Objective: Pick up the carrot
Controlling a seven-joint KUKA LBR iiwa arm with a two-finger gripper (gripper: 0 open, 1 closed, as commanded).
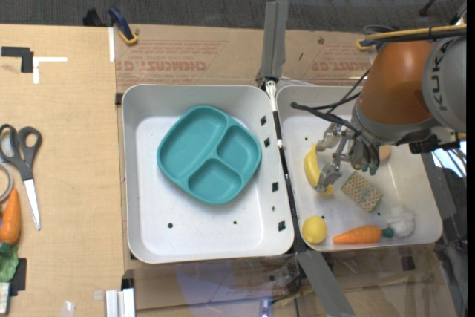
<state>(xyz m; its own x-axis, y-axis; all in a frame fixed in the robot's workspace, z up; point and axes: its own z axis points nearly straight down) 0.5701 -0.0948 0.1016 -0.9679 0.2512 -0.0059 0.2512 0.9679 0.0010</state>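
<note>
Hovering low in the right bin [415, 182], gripper [332, 176] with fingers slightly spread, tips at a yellow banana [312, 168], nothing clearly pinched. One carrot [359, 235] lying at five o'clock in that bin, apart from the fingers; one lemon [315, 229] beside it, one patterned sponge [361, 191]. One teal divided plate [209, 154] in the left bin [133, 182].

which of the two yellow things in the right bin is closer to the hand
The banana, lying right beside the hand. The lemon sits farther off, in the bin's near corner next to the carrot.
</note>
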